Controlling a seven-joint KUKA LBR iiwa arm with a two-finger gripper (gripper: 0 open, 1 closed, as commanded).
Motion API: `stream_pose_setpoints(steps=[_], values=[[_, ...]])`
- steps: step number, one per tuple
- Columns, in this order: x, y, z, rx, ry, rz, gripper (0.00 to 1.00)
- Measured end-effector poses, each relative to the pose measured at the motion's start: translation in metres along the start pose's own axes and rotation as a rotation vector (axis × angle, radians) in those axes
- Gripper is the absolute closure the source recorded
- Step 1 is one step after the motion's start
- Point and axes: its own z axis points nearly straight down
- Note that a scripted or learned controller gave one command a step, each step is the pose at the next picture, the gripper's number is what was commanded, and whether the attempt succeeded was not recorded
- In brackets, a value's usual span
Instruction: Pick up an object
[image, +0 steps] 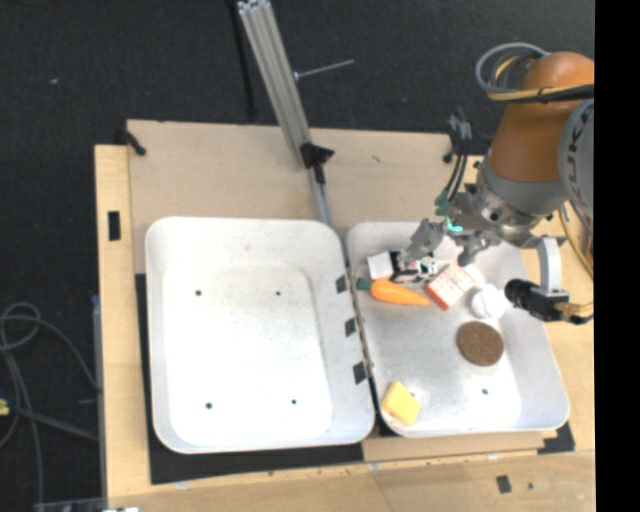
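No text, brand, number or sign can be read with certainty. Part of dark lettering is seen on the grey arm at the right edge, cut off and not made out as a word. Dark and coloured markings are seen on the small white box in the right bin, and reddish printing on the packet beside it, but both are too small to be read.

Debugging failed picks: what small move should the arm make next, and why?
Probably lower straight down: the gripper hovers above the cluster at the right bin's far edge, with the carrot and red-and-white box just below; nothing looks grasped.
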Motion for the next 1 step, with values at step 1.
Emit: stream_pose_setpoints(steps=[1], values=[[0.0002,0.0009,-0.0027,-0.005,0.0,0.0,0.0]])
